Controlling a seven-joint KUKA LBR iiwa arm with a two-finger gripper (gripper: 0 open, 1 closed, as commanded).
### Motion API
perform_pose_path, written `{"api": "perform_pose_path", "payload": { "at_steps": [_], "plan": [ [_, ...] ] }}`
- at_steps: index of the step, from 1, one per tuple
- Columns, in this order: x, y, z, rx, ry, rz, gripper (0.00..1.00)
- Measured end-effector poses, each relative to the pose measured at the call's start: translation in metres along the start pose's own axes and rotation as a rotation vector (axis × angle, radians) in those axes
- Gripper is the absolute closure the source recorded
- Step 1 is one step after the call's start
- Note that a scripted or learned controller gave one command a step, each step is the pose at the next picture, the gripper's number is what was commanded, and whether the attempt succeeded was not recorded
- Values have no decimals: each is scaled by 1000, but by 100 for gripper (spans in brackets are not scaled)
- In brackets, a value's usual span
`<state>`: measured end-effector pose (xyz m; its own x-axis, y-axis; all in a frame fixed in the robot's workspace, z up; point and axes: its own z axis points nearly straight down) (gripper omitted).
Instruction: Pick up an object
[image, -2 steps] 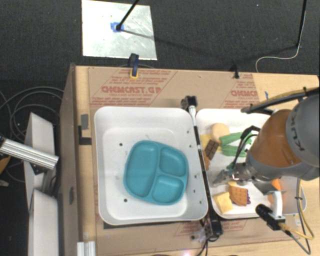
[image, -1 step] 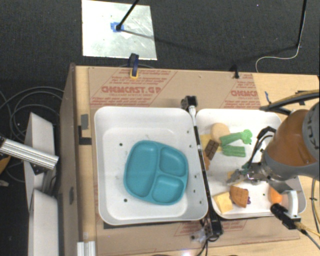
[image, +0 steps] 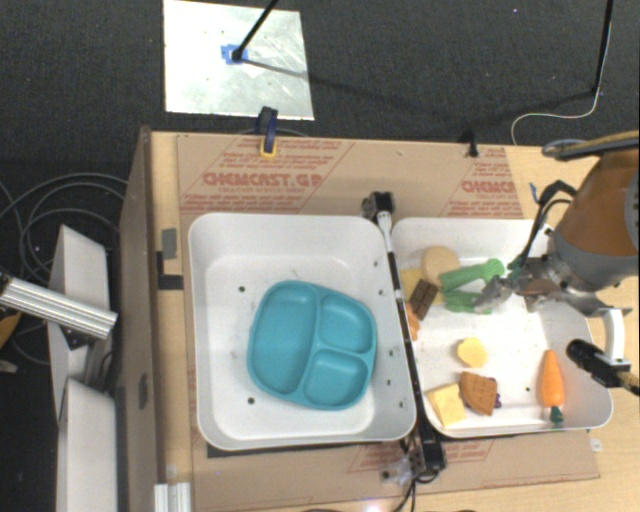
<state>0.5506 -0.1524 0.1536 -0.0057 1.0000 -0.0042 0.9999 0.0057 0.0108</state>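
I have the arm (image: 600, 225) reaching in from three o'clock, low over the right bin (image: 575, 415), with the pincer (image: 497, 292) down among the toy food at the bin's upper middle. Its tip lies against the green piece (image: 470, 275), which is the nearest object to it and, I judge, the one this try is aimed at. Whether the pincer is open or closed I cannot tell: the tip is small and dark against the green, and nothing shows clearly gripped in it.

The green piece lies flat on the bin floor at about twelve o'clock within that bin, just beside a pale round piece (image: 438, 262) on its ten o'clock side and a brown block (image: 424, 296) toward nine o'clock, near the divider. That crowding probably explains the slanted approach from the open side, where nothing blocks the arm.

The other pieces are spread toward six o'clock: a small yellow round (image: 472, 352) mid-bin, a brown waffle-like square (image: 480, 392) touching a yellow wedge (image: 447, 404), and an orange carrot (image: 551, 378) lying lengthwise at about four o'clock, well apart from the pincer.

The left bin (image: 215, 250) holds a blue divided tray (image: 312, 343), flat and turned a little, its compartments bare; I read it as a spare drop place rather than part of this pick.

Both bins sit side by side on the cardboard-covered desk (image: 300, 175), so one reach can serve either.
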Motion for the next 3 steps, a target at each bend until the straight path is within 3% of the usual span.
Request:
{"api": "perform_pose_path", "payload": {
  "at_steps": [1, 2, 3],
  "plan": [
    [46, -55, 45, 16, 8, 3, 0],
    [33, 33, 17, 0, 1, -2, 0],
    [45, -34, 72, 17, 6, 5, 0]
  ]
}}
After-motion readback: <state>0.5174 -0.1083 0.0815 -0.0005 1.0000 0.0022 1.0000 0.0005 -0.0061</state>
